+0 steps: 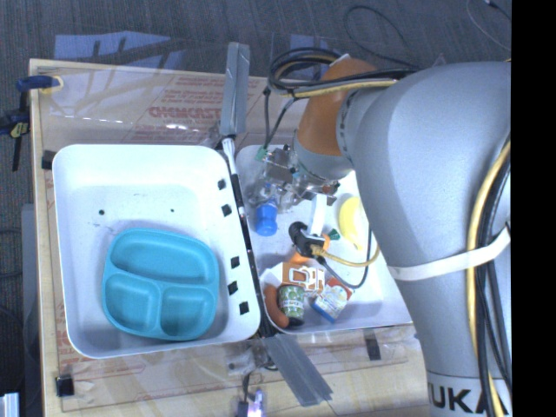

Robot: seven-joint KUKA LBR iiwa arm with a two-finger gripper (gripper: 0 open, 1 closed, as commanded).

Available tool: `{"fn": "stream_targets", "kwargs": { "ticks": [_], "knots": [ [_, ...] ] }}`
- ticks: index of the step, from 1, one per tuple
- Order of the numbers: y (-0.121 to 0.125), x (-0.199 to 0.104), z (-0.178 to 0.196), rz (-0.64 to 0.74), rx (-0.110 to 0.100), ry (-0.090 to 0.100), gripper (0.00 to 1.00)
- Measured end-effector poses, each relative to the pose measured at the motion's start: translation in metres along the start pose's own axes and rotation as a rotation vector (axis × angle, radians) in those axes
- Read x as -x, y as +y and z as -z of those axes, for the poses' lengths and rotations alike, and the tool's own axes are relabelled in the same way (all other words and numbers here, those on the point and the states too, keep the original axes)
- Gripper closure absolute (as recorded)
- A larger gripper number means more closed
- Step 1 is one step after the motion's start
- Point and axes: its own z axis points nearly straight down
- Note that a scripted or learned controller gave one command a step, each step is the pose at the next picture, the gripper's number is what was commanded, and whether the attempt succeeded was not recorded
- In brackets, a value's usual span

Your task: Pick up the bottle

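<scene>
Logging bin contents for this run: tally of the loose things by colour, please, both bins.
Blue: 3, a divided tray, a bottle with blue cap, a small carton
Yellow: 1, a banana-like piece
Green: 1, a small jar
Orange: 1, an orange-and-white piece
Total: 6, though the arm hides part of the right bin.

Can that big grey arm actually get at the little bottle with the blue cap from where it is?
Probably yes. The gripper hangs right over the bottle in the right bin, and nothing lies on top of the bottle. The bin's left wall sits close beside it, which could crowd the approach.
</scene>
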Motion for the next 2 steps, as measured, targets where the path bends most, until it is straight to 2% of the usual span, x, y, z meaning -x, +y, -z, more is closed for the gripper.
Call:
{"fn": "stream_targets", "kwargs": {
  "ticks": [1,2],
  "knots": [
    [-0.026,-0.049,0.090,-0.060,-0.003,0.003,1.00],
    [-0.012,0.009,0.170,-0.093,-0.002,0.002,1.00]
  ]
}}
